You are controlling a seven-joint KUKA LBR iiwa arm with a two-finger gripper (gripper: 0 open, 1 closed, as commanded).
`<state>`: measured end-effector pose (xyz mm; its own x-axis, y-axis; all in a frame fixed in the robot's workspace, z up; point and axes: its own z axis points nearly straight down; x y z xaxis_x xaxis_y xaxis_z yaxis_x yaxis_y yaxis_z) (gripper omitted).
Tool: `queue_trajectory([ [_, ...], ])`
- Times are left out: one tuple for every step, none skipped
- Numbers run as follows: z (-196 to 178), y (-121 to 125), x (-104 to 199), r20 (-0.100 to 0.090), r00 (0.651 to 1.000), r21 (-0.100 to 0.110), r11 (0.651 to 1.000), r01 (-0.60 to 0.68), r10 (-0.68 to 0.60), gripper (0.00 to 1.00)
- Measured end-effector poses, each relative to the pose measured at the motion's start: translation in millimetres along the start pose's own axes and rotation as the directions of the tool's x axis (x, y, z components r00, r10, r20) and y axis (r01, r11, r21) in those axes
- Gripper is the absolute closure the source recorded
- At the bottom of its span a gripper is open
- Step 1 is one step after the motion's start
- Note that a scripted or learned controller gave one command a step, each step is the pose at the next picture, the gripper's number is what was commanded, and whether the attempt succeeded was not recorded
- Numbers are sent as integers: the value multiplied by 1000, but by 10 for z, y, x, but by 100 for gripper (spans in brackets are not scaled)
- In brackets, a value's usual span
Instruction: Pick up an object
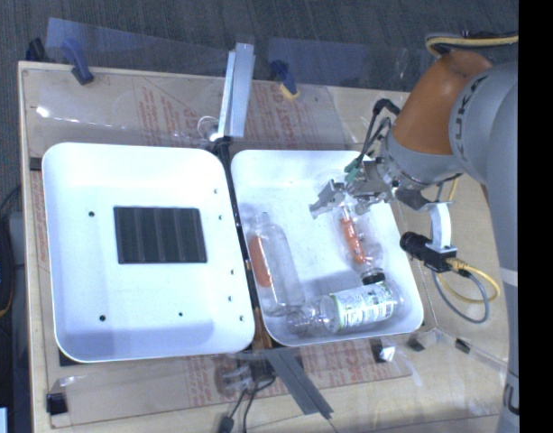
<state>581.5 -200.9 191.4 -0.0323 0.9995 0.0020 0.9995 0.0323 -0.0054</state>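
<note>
Two shallow white bins are seen side by side on the bench. The left bin carries a dark ribbed panel set into its floor, a little toward 9 o'clock of centre; no loose object is noted on it. The right bin holds the candidates for picking. A clear bottle with an orange strip is laid lengthwise near the bin's 9 o'clock wall. A second clear bottle with a printed label and a dark cap is laid crosswise along the 6 o'clock wall, its base end just beside the first bottle's lower end. A smaller clear item with orange contents is laid between centre and the 3 o'clock wall. The gripper is placed low over the bin at about 1 o'clock, just above the upper end of that orange-filled item; whether contact has been made cannot be told. Whether the fingers are spread or closed cannot be judged from this slant, and nothing is seen between them. The arm is entered from 3 o'clock. Progress is judged early: an approach is made, no object is lifted, and all three items are resting in the bin. Grasp and lift are left to do.
</note>
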Motion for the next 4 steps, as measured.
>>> queue_trajectory([
  [106,-158,-76,0,992,0,992,123,-123,0],
  [513,131,-76,3,977,-3,977,213,-213,0],
  [93,-162,-77,2,965,-2,965,260,-260,0],
  [233,58,-94,4,953,-4,953,303,-303,0],
])
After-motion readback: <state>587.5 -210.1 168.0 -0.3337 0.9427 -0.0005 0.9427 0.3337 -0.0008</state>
